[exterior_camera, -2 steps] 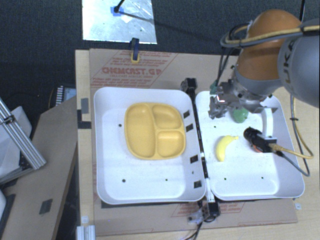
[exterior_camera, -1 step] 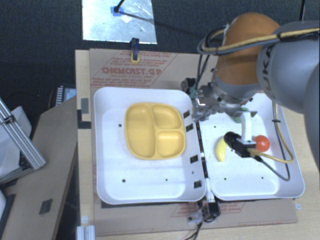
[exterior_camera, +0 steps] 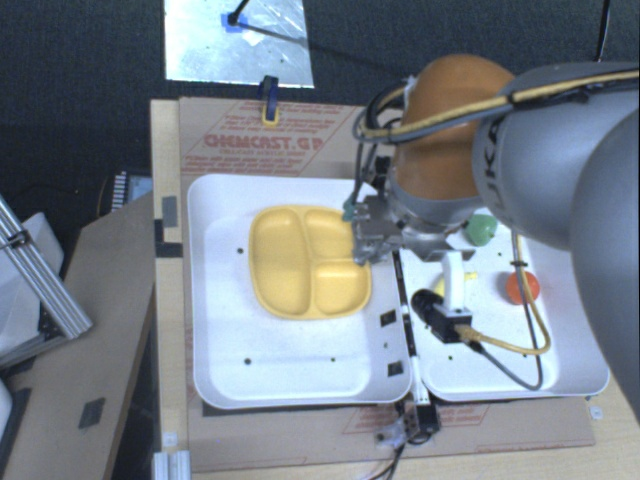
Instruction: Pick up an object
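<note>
A yellow divided plate lies in the middle of the left bin. My gripper hangs over the plate's right rim, close to the divider between the two bins. The wrist hides the fingertips. In the right bin, a green ball sits by the arm at the far side and an orange ball rests to its right.
The big grey arm covers much of the right bin's far half. A yellow cable loops over that bin's floor. Cardboard lies under the bins, and a shiny sheet lies beyond them.
</note>
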`<state>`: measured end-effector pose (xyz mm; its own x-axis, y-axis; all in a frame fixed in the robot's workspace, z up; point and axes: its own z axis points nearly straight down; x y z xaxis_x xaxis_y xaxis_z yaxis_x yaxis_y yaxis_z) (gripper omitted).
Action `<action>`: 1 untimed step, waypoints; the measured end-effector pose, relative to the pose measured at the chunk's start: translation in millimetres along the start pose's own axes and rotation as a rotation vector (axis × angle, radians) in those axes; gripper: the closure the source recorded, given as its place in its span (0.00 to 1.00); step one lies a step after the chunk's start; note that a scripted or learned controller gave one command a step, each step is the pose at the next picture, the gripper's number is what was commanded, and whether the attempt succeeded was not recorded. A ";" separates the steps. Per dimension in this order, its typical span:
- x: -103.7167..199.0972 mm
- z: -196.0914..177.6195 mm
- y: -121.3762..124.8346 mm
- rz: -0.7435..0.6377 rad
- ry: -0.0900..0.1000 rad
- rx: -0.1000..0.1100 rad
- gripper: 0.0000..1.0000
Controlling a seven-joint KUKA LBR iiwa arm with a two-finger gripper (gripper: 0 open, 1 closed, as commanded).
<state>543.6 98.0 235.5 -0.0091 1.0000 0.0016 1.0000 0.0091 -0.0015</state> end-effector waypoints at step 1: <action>-2.7 -0.7 1.0 0.006 -0.001 -0.002 0.00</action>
